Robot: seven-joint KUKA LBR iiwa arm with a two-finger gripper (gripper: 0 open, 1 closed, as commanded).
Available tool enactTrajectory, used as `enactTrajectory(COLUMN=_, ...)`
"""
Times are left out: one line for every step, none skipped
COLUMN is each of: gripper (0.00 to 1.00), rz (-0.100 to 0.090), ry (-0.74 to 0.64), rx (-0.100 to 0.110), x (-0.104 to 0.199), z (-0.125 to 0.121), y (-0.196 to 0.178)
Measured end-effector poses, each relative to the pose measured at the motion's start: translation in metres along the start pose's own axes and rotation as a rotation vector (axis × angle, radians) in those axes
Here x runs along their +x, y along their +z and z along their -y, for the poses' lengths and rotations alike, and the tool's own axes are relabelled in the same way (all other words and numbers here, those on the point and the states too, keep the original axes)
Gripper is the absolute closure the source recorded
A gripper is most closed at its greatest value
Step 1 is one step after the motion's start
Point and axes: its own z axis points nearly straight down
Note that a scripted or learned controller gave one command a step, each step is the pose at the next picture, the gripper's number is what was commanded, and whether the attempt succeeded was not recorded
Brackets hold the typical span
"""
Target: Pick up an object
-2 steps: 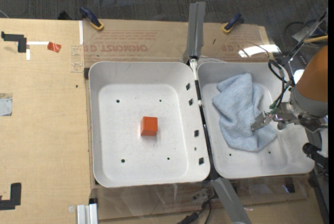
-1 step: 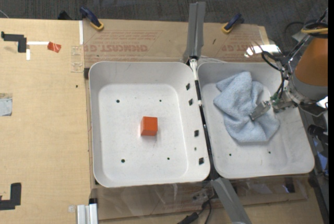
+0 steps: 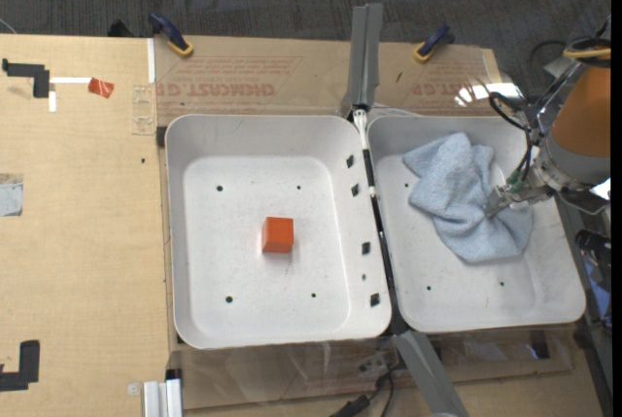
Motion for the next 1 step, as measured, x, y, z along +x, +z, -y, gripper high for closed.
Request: enactTrajectory(gripper=1.0, rz=0.004, ry=0.085, rx=0.003, x=0.0489, z=-0.0304, y=-0.1063)
